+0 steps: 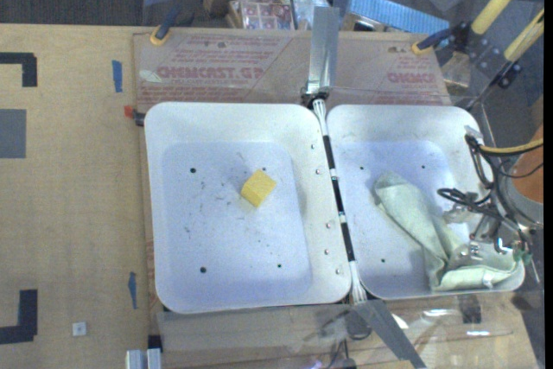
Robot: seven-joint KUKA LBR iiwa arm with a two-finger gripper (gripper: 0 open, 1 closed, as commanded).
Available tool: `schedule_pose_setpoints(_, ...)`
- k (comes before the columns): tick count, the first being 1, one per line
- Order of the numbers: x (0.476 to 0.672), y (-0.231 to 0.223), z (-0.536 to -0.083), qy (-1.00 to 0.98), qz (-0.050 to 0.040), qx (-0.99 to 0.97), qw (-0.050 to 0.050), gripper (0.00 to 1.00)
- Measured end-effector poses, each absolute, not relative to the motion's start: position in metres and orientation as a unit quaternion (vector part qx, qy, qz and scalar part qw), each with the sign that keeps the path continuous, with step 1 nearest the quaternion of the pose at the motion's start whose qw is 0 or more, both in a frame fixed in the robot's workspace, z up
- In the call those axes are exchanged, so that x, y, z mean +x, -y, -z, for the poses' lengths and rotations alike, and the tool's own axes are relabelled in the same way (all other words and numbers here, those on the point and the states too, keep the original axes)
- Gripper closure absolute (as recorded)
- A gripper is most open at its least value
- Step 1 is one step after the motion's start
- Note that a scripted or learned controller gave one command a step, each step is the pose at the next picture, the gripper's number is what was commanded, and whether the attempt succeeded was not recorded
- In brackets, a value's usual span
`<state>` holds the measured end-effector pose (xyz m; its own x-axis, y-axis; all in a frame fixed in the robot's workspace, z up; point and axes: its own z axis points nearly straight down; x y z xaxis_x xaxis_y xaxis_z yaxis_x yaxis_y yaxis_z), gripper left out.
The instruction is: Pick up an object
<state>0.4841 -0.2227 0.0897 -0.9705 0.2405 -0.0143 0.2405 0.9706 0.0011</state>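
Tabletop (69, 186) of pale wood carries two shallow white bins side by side, with cardboard behind them; the left bin (173, 143) holds a small yellow block (258, 188) near its middle, turned cornerwise. In the right bin (389, 134) a pale cloth (415, 220) lies with its long axis running from mid-bin down to the near right corner. There the tool (473, 248) hangs low over the cloth among cables; how its grip is set cannot be told.

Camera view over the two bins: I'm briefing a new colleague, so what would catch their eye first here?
Probably the small yellow block, bright against the pale floor of the left bin, lying alone near its middle. Next, the crumpled pale green cloth stretched across the right bin toward its near right corner, where the gripper sits low amid cables, close to the cloth's bunched end.
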Motion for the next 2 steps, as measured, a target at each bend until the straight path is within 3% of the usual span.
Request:
schedule_pose_setpoints(1, 0.484, 0.222, -0.089, -0.99, 0.0019, -0.143, 0.008, 0.0)
schedule_pose_setpoints(2, 0.485, 0.223, -0.101, -0.99, 0.0028, -0.141, 0.01, 1.0)
